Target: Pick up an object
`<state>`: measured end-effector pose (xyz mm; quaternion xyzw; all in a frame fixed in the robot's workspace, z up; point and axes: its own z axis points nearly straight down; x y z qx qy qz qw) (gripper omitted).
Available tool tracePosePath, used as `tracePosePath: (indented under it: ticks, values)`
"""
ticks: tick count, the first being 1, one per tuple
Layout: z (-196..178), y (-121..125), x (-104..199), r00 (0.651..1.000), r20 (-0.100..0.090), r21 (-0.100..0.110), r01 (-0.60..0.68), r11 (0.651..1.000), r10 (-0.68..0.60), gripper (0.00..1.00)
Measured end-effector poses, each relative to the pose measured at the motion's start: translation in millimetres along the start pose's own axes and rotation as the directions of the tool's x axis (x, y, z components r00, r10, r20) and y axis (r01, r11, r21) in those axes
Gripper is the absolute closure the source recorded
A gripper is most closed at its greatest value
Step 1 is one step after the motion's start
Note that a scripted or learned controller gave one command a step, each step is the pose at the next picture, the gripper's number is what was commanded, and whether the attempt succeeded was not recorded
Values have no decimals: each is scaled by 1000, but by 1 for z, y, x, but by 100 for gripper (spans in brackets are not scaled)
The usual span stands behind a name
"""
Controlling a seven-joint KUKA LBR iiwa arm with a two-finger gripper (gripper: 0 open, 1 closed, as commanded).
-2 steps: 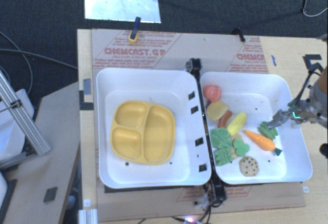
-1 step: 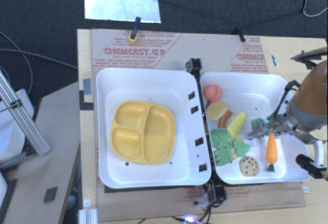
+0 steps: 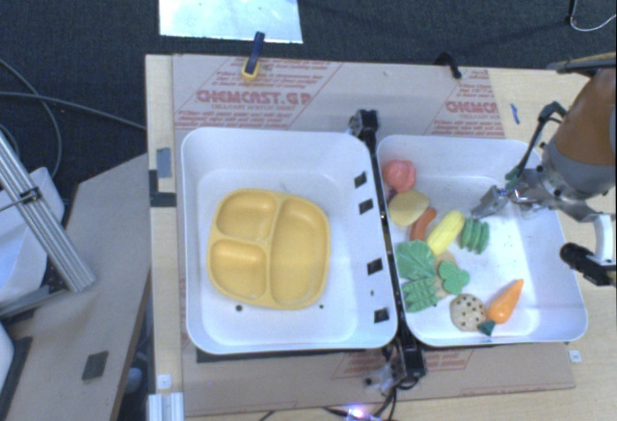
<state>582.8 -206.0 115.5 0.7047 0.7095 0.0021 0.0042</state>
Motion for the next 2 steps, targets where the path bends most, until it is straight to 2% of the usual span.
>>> tracePosePath:
  ticks: [1,2]
  values:
    - [32,-47,46,1000,-5,11,-5,1000,5,0]
    - [-78,-35,-4,1000,4,-4,-8,1000,8,0]
